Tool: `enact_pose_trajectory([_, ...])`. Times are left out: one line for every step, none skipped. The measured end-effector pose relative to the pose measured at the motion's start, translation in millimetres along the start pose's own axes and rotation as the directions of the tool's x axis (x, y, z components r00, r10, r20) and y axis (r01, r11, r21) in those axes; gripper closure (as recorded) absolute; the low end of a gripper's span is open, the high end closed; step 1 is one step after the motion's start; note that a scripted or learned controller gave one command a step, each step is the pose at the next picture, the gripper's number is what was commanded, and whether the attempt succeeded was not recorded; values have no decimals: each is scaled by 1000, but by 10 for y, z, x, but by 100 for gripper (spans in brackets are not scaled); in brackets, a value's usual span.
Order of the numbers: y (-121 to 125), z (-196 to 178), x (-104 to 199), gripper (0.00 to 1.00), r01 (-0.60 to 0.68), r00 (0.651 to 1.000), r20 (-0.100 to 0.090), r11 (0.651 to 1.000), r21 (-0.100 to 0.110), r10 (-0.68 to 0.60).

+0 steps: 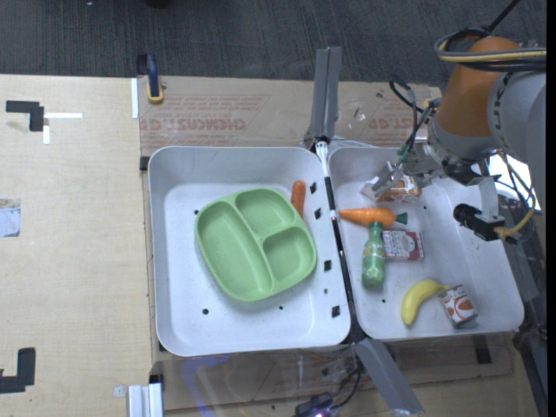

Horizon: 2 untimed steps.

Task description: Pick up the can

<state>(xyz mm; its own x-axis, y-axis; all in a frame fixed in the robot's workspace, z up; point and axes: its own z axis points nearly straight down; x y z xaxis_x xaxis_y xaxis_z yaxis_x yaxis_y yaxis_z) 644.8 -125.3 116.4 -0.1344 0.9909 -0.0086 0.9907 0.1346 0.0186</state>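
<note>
The can (458,306), red and white, lies tipped near the front right corner of the right bin (499,272). A yellow banana (419,299) rests just left of it. My gripper (393,183) hangs over the far part of the right bin, well behind the can. It sits right above a small tan and white item (405,193). The grey arm with its orange band (473,102) comes in from the upper right.
In the right bin lie a carrot (368,217), a green bottle (373,256) and a red and white packet (403,245). The left bin (174,259) holds a green divided plate (255,242) and a small orange sausage (298,196). A grey post (325,94) stands behind the bins.
</note>
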Motion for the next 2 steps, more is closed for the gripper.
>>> enact_pose_trajectory([29, 81, -318, 0, 18, 1000, 2, 1000, 4, -18])
enact_pose_trajectory([15, 95, -401, 0, 11, 1000, -6, 1000, 1, -11])
